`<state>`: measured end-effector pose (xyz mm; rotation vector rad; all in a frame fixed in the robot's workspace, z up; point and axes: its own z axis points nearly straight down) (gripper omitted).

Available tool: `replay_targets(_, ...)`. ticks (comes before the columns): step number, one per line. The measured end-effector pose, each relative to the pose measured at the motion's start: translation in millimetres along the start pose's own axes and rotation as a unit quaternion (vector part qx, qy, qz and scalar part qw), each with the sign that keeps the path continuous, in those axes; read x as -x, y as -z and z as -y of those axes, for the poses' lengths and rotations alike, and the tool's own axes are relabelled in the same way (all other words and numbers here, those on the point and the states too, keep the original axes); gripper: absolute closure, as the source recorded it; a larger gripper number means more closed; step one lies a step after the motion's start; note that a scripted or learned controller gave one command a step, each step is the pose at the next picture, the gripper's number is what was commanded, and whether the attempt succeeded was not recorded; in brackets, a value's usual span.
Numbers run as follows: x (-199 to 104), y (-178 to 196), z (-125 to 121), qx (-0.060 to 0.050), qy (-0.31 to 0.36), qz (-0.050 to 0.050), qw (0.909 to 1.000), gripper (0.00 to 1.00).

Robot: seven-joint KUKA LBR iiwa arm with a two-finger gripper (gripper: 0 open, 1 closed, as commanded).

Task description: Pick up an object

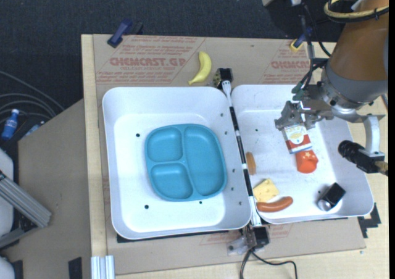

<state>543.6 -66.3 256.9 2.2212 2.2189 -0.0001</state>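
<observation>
Arm (361, 43): I see it coming in from 3 o'clock, grey wrist under the orange band, hanging over the upper part of the right bin (265, 102).
Gripper (298, 117): I see it low over the right bin, directly above the top end of the red and white carton (299, 141); from my view I cannot tell how its tips stand or whether they touch the carton.
Red and white carton: it lies in the right bin at about 1 o'clock from the bin's middle, its long side running toward 6 o'clock.
Red round object (307, 162): just beside the carton's lower end, at its 6 o'clock, touching or nearly so.
Crowding: the carton and the red round object sit tight together right under the tool.
Small brown stick (250, 162): near the bin's left wall, at 9 o'clock.
Yellow wedge (266, 190): at 7 o'clock in the bin, with the sausage (274, 204) just below it.
Black block (331, 196): in the 5 o'clock corner.
Left bin (123, 148): it holds a blue divided tray (184, 162) in its middle.
Banana (201, 68): on the bench board beyond the bins, at 12 o'clock.
</observation>
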Motion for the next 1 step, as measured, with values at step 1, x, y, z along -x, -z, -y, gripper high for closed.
replay_targets(1,24.7,-18.9,-57.6,-0.001,0.000,0.000,1.0000,1.00)
